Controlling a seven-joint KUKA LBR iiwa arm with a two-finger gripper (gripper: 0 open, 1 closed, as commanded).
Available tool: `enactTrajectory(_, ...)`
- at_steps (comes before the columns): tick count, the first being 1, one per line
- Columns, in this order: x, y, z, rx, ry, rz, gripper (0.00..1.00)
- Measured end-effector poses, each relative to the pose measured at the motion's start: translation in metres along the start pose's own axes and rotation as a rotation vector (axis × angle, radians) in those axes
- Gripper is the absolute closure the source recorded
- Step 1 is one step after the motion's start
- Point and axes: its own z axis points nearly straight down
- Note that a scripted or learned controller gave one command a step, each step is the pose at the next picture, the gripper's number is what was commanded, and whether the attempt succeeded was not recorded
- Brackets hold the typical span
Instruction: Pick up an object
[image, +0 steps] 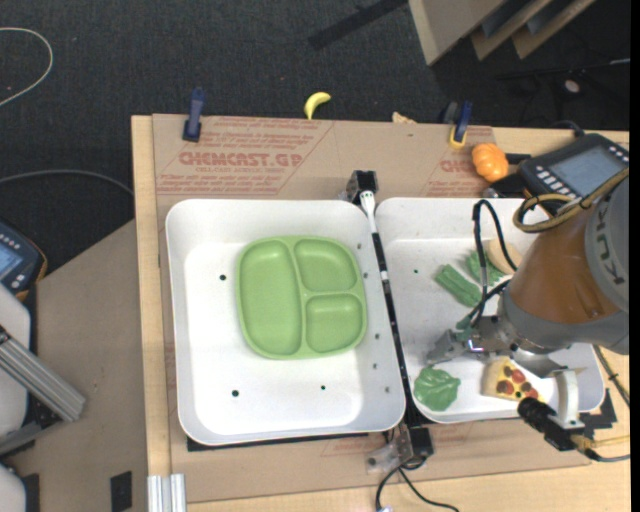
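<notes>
In the right bin (410, 240) lie a flat green leaf-shaped toy (436, 387) near the front edge, a green bean-like toy (462, 282) further back, and a pizza-slice toy (510, 382) at the front right. My gripper (450, 346) hangs low over the bin's middle, just above and behind the green leaf toy. Its grey fingers (441, 350) point left and down, with nothing visibly between them. The arm's wrist with the orange band (560, 275) covers the bin's right part.
The left bin (190, 300) holds a green divided plate (300, 296). An orange toy (489, 161) and a yellow banana toy (316, 103) lie behind the bins. Blue clamps (193, 115) grip the board's back edge. Cables (485, 250) loop beside the wrist.
</notes>
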Motion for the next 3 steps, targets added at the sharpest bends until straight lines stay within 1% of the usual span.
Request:
enactTrajectory(1, -0.002, 0.003, -0.01, -0.008, -0.005, 0.001, 1.0)
enactTrajectory(2, 0.085, 0.005, -0.105, -0.016, -0.001, -0.01, 1.0)
enactTrajectory(3, 0.168, 0.003, -0.159, -0.013, 0.0, -0.011, 1.0)
